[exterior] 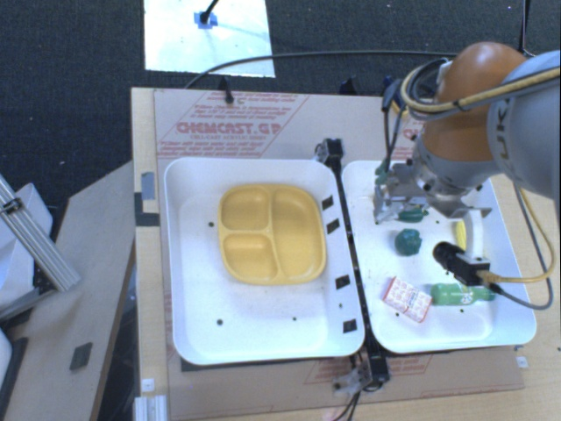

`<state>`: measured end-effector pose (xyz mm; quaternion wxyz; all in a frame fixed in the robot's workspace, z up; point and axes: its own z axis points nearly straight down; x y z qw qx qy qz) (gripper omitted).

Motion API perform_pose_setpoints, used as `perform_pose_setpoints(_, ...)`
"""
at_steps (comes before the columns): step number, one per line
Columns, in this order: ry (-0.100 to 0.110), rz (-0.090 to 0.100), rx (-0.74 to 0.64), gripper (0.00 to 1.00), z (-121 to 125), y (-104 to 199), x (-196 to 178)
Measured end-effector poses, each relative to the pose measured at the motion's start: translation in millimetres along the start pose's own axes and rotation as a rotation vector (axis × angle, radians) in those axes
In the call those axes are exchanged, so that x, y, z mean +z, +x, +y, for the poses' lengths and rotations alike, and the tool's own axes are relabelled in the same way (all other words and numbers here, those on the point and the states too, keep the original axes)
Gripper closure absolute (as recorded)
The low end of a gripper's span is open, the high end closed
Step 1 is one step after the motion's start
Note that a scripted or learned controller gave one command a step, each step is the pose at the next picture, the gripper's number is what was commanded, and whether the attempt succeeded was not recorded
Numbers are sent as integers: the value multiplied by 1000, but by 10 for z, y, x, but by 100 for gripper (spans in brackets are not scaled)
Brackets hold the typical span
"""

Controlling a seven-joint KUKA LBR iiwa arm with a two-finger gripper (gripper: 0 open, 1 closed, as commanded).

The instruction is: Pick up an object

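Reading "CHEMCAST GP" in red on the board [232, 123] behind the left bin [188, 261]. Holding a yellow divided plate [270, 233] in that bin, with bare floor all around. Right of it, in the right bin [508, 327]: red-white packet [407, 298], teal object [408, 240], green bottle [460, 294]. Gripper [394, 202] hanging above the teal object; grip state impossible to tell.

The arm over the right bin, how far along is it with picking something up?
Done: the arm has reached into the right bin, its end effector low near a green item at the bin's back. In hand: nothing visibly held. Left: the grasp and lift. The teal lump, green bottle, red-and-white packet and yellow piece lie on the bin floor; the yellow tray sits in the left bin.
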<state>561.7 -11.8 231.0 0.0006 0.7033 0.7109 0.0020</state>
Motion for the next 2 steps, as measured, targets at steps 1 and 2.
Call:
perform_pose_setpoints(1,0,-1,0,100,159,573,91)
perform_pose_setpoints(2,0,0,1,100,341,1061,66)
